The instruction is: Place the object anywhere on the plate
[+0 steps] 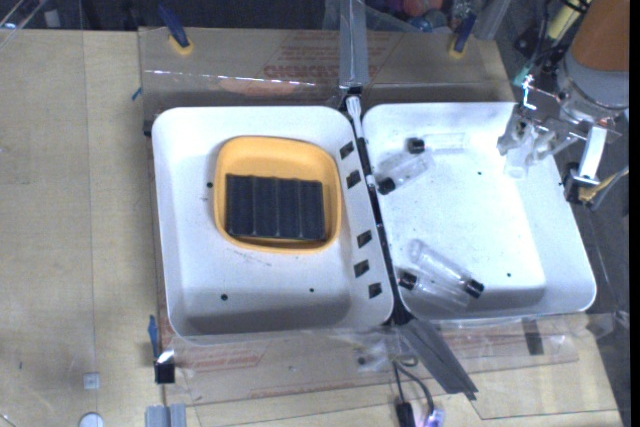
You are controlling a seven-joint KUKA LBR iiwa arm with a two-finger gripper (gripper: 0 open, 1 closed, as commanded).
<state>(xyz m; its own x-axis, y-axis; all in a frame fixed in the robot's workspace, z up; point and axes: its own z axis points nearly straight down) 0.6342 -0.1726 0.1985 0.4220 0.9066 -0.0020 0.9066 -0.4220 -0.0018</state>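
Two clear plastic tubes with dark caps lie in the right bin [560, 255], and either could be the object to move. The upper tube [400, 165] rests near the bin's rear-left corner, close to the divider [362, 205] between the bins, its dark cap pointing toward the rear. The lower tube [440, 273] lies near the bin's front-left corner, slanted, with its dark cap at the end nearer the front edge.

Both look light, stiff and smooth, so I judge them slippery and prone to rolling on the bin floor when nudged. Being see-through, their outlines are hard to read against the white. The safest hold seems to be across the middle of the barrel, fingers closing at right angles to its length, so the tube cannot squirt out endwise.

The hand [525, 137] hangs by the rear-right corner of the right bin, well apart from both tubes, and nothing shows between its fingers; whether they are spread or closed I cannot tell. The upper tube lies toward the left edge from it; the lower one, toward the front-left.

The yellow plate [225, 165], carrying a dark ridged insert [277, 208], sits in the left bin [185, 275].
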